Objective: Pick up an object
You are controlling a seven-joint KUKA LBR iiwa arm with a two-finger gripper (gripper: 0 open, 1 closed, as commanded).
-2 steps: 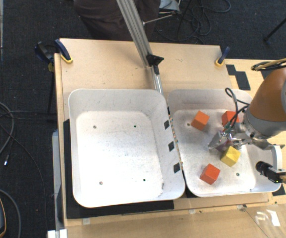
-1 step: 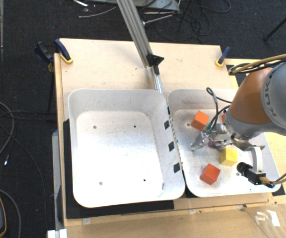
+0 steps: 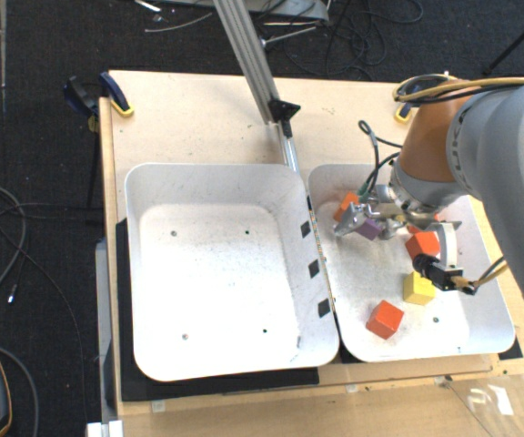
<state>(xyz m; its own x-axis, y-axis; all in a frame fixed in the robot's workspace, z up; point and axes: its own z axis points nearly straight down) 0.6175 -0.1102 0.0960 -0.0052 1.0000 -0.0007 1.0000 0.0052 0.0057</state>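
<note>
1. Arm [image 3: 480,144] comes in from the view's right, grey w/ orange band above wrist, bent down over the right bin [image 3: 480,340].
2. Gripper [image 3: 360,221] sits low in the upper-left part of that bin, near the wall shared w/ the left bin [image 3: 212,271].
3. Purple object [image 3: 369,229] is right at the gripper tip, touching or just under it. Can't tell if it is betw. the fingers or only beside them, so grasp state can't be told.
4. Orange block [image 3: 347,207] lies just upper-left of the gripper, partly hidden by it, close to the bin wall.
5. Red block [image 3: 423,244] is right of the gripper, under the wrist hardware; its top edge is covered.
6. Yellow block [image 3: 418,289] lies just below the red one, close but contact unclear. A black fitting w/ cable hangs over its upper right.
7. 2nd orange cube [image 3: 385,320] sits near the front of the right bin, apart from the others, slightly rotated.
8. Both bins rest side by side on the bench [image 3: 198,116]; a metal rail [image 3: 248,48] runs slantwise from the top down to the gap betw. bins.
9. Blue-yellow clamp [image 3: 98,94] grips the bench's upper-left corner.
</note>
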